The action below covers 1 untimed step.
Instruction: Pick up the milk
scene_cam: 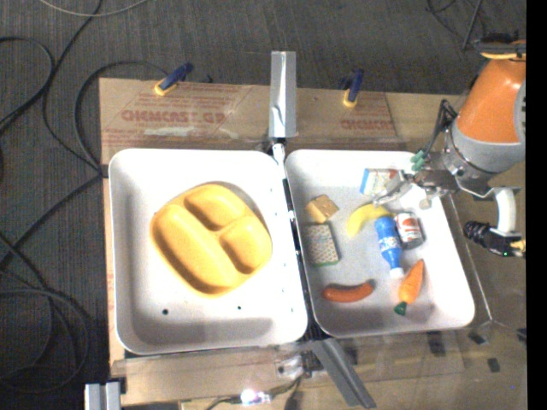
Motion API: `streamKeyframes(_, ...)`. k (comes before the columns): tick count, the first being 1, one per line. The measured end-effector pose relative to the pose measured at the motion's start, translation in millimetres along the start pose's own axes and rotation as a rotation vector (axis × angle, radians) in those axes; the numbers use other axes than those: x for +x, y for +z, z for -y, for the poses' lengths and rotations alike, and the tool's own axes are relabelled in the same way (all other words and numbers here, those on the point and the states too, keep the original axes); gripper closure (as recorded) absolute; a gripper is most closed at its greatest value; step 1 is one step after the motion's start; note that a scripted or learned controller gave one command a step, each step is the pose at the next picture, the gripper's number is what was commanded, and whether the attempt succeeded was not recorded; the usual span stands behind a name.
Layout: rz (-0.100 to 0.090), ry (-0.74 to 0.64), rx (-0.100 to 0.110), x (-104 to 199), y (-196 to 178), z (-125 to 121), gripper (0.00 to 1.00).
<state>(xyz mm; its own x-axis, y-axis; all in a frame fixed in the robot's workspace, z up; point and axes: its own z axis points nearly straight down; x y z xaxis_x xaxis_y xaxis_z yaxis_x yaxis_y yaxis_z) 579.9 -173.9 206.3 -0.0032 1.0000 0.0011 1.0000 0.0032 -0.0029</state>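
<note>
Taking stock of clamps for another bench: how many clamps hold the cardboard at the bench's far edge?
2. One clamp sits at the far edge behind the left bin; the other clamp sits behind the right bin. More may be hidden outside the view.

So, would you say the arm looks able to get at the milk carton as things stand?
Probably yes. The milk carton lies uncovered near the right bin's far edge, and the pincer hangs just beside it, with only the banana close by.

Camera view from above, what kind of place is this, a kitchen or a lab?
Most likely a robotics lab bench: two white bins clamped to a board, toy food like a carrot and banana, the arm's gripper, and cables on carpet.
</note>
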Motion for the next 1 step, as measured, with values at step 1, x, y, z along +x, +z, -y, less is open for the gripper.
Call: streamKeyframes(1, 0.002, -0.083, -0.001, 61.9, 99.8, -67.0, 0.00)
